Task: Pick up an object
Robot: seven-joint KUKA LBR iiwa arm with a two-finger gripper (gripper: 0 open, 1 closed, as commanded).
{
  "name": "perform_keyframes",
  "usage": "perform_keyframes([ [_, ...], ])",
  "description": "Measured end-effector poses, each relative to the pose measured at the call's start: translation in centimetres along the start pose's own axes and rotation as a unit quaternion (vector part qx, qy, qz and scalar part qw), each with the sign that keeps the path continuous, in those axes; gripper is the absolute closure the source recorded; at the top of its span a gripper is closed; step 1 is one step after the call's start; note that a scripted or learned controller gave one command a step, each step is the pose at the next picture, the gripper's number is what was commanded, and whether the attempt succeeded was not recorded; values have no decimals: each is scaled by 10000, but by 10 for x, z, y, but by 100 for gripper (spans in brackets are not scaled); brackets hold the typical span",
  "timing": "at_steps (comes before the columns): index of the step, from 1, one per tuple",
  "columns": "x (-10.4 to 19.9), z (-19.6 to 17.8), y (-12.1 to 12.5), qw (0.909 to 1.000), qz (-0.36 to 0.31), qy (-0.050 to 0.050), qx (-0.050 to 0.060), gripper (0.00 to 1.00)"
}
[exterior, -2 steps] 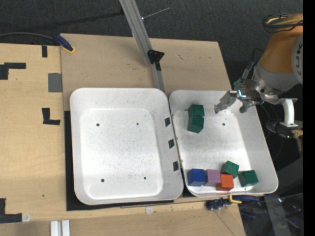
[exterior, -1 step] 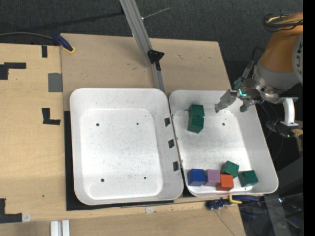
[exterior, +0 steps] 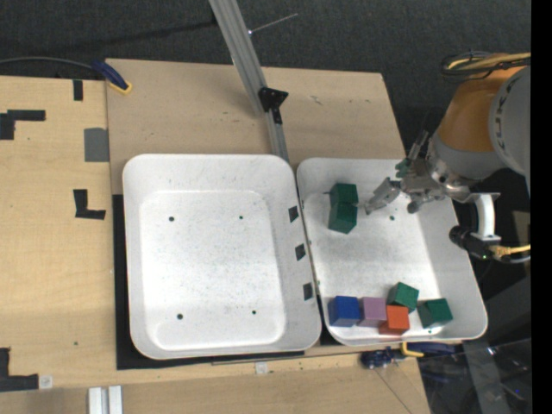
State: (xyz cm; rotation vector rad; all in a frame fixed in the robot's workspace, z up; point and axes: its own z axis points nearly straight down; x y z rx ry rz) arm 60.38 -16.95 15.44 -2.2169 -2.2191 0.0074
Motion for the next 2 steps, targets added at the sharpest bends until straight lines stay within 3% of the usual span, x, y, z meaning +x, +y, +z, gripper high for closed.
perform_keyframes([
  [1,2,48,-9,10000,-1,1,-2,0],
  [2,2,62,-8,10000,-3,-12,-41,0],
])
